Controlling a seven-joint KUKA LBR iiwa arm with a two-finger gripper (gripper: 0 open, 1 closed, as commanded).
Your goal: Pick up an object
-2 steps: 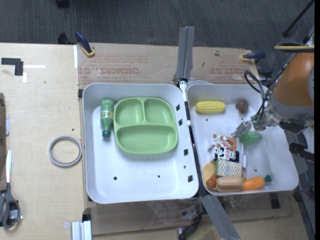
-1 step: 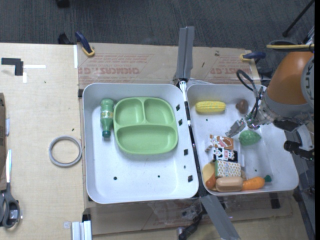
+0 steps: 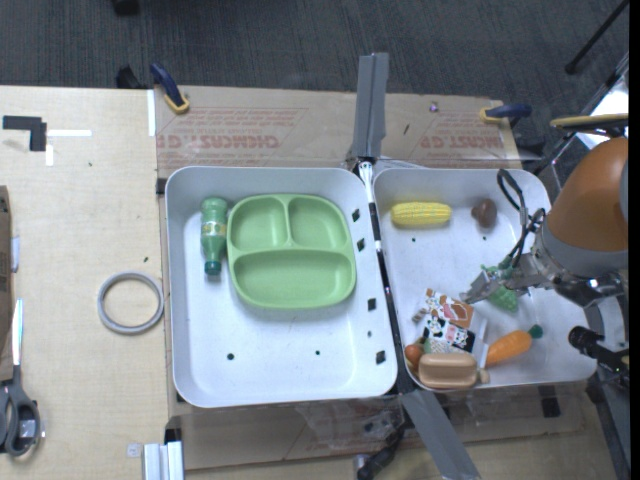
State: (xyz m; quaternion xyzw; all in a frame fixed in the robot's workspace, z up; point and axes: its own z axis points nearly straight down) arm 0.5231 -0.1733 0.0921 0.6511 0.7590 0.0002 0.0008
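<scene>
1. I see the arm (image 3: 590,213) at the right edge of the frame, grey with its orange band, reaching over the right bin (image 3: 440,183).
2. The claw (image 3: 487,286) points to the left, low over the middle of the right bin. Its tips are near a small green object (image 3: 503,299), but I cannot tell how far the claw is open, or whether it has hold of anything.
3. In the upper part of the right bin lies a yellow corn cob (image 3: 420,214), and to the right of it a small brown round object (image 3: 484,211), apart from the corn.
4. In the lower part of the right bin I see a small carton with a cow pattern (image 3: 445,325), an orange carrot (image 3: 509,347) to the right of it, and a hot dog bun (image 3: 448,370) at the lower rim, just below the carton.
5. The left bin (image 3: 280,368) holds a green divided plate (image 3: 292,250) in its upper half. A green bottle (image 3: 213,234) lies just beside the left side of the plate.
6. On the bench (image 3: 80,218), at the left of the frame, there is a grey ring (image 3: 131,301), and scissors (image 3: 18,408) near the lower left corner.
7. Two clamps are at the top of the cardboard sheet (image 3: 260,133): a blue and yellow clamp (image 3: 170,88) at the left and another clamp (image 3: 505,114) at the right.
</scene>
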